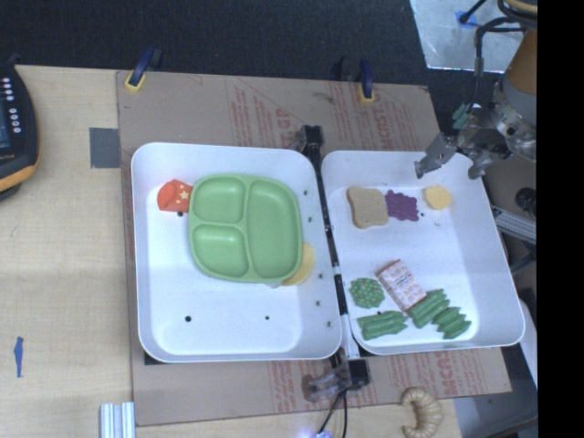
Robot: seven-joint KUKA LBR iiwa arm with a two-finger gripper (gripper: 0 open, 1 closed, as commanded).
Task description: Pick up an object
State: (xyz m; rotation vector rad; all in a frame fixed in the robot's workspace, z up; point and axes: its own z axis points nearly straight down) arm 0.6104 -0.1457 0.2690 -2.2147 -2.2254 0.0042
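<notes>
The arm (pixel 520 71) comes in at the upper right, its wrist a cluster of grey metal and cables. From it the pincer (pixel 453 161) hangs forward and down to the left. Its two dark fingers (pixel 432 160) stand spread apart, one reaching further left than the other, with a clear gap and nothing gripped between them. The tips sit high in the frame, near the arm's own wrist.
</notes>
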